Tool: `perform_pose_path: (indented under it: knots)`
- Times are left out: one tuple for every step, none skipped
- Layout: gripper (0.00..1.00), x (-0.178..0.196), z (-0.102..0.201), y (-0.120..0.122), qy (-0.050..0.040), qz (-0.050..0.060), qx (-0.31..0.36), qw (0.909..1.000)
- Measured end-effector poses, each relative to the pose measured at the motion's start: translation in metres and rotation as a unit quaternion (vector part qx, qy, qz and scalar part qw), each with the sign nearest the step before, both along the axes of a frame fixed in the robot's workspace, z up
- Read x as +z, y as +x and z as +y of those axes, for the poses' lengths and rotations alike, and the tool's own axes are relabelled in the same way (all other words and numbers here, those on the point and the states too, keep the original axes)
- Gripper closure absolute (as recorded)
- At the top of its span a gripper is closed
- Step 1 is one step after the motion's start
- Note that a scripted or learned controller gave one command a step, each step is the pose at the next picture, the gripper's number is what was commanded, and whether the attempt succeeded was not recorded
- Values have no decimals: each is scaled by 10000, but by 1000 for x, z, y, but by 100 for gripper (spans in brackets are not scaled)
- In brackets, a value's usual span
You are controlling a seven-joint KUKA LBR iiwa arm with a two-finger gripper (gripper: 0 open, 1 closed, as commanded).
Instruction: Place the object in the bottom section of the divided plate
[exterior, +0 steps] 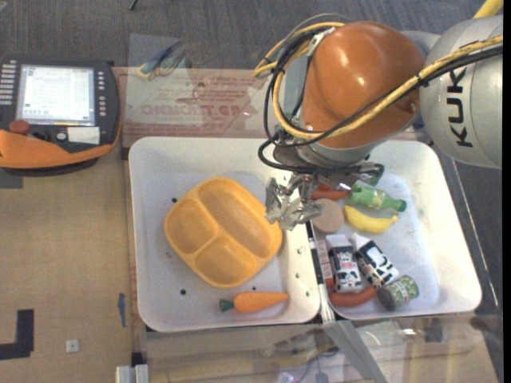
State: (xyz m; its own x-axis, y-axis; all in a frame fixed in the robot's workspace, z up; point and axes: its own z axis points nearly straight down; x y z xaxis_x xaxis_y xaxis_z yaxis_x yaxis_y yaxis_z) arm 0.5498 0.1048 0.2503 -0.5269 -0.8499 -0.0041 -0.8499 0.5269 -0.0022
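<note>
The pincer (289, 206) hangs just right of the yellow divided plate (222, 231); I cannot tell its state. A carrot (254, 302) lies near the plate.

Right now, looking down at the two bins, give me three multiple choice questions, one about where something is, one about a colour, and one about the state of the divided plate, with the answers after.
1. Where does the toy carrot lie?
A. In the left bin, below the divided plate
B. In the right bin, beside the banana
C. On the bench beside the teach pendant

2. What colour is the divided plate?
A. White
B. Yellow-orange
C. Green

3. What state are the plate's sections in?
A. All bare
B. The bottom one holds the carrot
C. The plate is upside down

Answers:
1 A: the carrot rests on the left bin's floor near its lower edge, apart from the plate.
2 B: the plate is yellow-orange against the white bin.
3 A: all three sections face up with nothing in them, while the gripper hangs at the plate's right edge.
</note>
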Motion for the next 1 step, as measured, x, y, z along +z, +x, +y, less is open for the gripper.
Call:
perform_pose_path:
  knots:
    - [0,0,0,0,3,2,1,10000]
